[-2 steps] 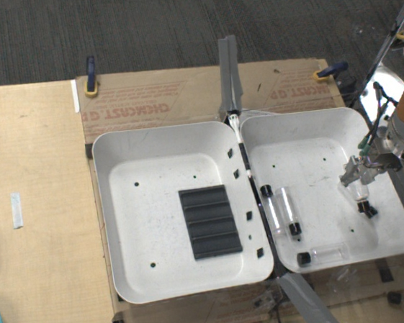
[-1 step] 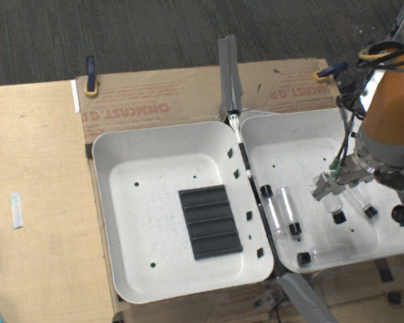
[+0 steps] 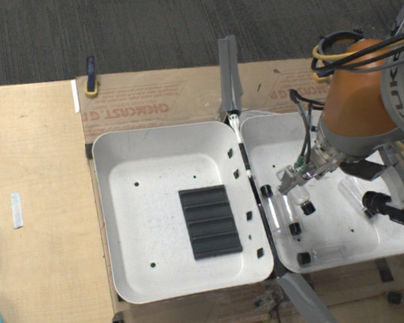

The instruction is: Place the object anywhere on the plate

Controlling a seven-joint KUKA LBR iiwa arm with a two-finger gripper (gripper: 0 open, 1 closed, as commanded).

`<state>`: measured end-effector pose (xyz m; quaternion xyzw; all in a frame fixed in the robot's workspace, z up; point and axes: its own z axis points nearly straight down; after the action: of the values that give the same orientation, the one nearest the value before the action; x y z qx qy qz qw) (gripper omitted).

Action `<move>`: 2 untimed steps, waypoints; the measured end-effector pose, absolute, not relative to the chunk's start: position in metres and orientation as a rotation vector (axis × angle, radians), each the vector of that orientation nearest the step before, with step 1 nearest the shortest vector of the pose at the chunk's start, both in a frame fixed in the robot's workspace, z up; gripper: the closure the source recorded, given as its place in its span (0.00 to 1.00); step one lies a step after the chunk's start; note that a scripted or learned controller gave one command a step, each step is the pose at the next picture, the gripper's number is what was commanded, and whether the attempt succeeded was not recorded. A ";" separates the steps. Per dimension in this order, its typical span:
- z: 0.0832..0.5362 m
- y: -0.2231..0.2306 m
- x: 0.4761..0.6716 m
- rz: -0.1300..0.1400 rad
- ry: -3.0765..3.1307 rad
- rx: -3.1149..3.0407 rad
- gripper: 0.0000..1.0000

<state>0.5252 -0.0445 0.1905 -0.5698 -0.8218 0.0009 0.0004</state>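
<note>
Centrally, a dark ribbed rectangular plate point(image 3: 210, 221) lies flat in the smooth white left bin point(image 3: 115, 160). At three o'clock, the metal gripper point(image 3: 295, 183) hangs over the right bin point(image 3: 342, 246), near a small clear cylindrical object point(image 3: 302, 202); whether it grips anything, I cannot tell.

Robotics lab, we'd say — KUKA arm point(image 3: 368, 95) over two white bins point(image 3: 128, 274) on a plywood bench point(image 3: 40, 269), cardboard backing, clamps, loose yellow cabling point(image 3: 334, 48) — grey carpet behind.

The grey arm point(image 3: 368, 95) with its orange band reaches in from the right, its tool point(image 3: 291, 183) angled down-left.
</note>
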 end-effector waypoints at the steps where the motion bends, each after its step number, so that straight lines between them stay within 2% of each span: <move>1: 0.190 0.025 0.547 0.005 -2.490 -1.913 1.00; 2: 0.191 0.077 0.528 0.004 -2.763 -1.491 1.00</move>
<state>0.5277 0.0771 0.1906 -0.4750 -0.8800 0.0013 0.0010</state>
